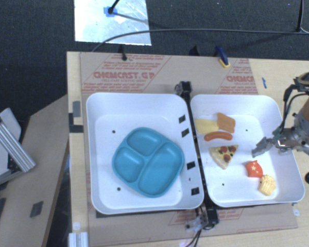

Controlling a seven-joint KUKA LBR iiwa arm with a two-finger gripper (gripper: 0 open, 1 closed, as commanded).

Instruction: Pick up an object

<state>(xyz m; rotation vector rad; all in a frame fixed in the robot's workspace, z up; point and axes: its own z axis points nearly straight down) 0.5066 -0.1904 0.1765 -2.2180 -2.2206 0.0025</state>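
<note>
Camera view, arm low from right, pincer [261, 148] over right bin [286, 192]

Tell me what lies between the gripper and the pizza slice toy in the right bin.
In the camera view, only bare white bin floor separates the gripper from the triangular pizza slice toy. The small red toy sits just below that stretch.

Our arm [305, 118] reaching in from the right edge, wrist low, our gripper [261, 147] pointing leftward, its grey tip tilted slightly downward
</note>
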